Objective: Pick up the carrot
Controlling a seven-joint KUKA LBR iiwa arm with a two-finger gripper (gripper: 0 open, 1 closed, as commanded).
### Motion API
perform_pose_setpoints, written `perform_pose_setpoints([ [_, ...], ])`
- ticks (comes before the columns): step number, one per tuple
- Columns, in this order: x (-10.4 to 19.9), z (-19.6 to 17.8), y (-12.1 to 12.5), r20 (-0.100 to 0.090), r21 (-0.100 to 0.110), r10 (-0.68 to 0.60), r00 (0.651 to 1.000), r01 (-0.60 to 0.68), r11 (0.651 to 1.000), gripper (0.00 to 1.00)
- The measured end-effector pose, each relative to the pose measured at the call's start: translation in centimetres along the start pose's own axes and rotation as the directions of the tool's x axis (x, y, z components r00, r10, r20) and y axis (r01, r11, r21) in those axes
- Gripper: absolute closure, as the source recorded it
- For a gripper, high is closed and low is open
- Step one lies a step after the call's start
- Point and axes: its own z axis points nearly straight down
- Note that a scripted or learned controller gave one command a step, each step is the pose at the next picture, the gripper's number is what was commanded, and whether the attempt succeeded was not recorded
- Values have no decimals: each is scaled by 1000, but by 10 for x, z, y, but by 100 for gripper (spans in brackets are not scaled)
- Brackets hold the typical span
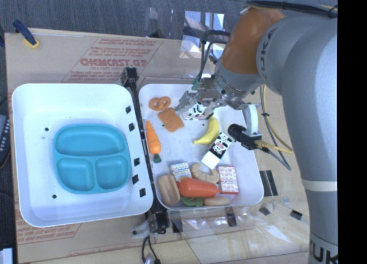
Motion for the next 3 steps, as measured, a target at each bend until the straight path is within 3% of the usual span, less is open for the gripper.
perform_pose_setpoints([
  [1, 16, 101, -46, 8, -4, 71, 997, -71, 997, 0],
  [2, 24, 100, 15, 3, -5, 100, 995, -100, 995, 0],
  [3, 102, -1, -12, 2, -8, -159, 987, 159, 987, 0],
])
